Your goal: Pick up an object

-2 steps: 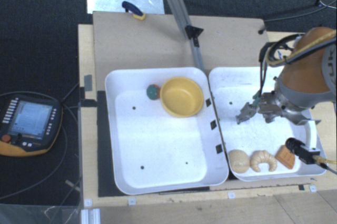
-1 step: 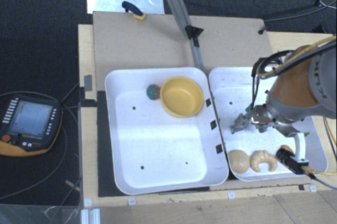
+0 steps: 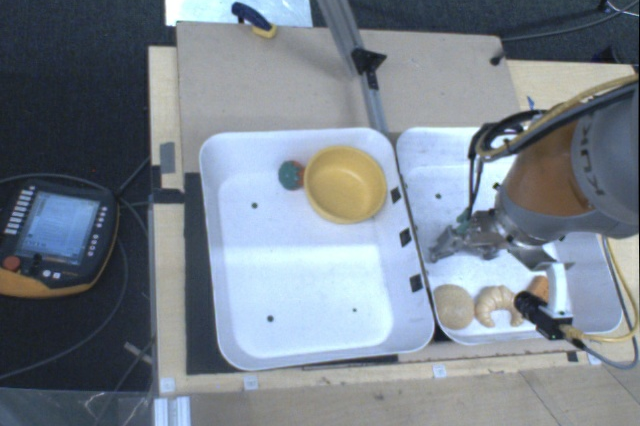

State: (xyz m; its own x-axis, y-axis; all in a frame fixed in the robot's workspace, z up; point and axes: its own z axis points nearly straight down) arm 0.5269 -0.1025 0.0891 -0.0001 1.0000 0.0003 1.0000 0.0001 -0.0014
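Note:
My gripper hangs low over the right bin, near its left side, on the grey arm with the orange band. Just below it, along the bin's front wall, lie a round tan bun-like piece, a croissant-shaped piece and a small orange piece partly behind the arm's cable fitting. The gripper sits above these, apart from them, and nothing shows in its grasp. In the left bin a yellow bowl stands at the back right with a small dark green ball against its left side.
A grey pole slants across the cardboard behind the bins. A teach pendant lies on the floor to the left. Black clips sit on the rims between the two bins.

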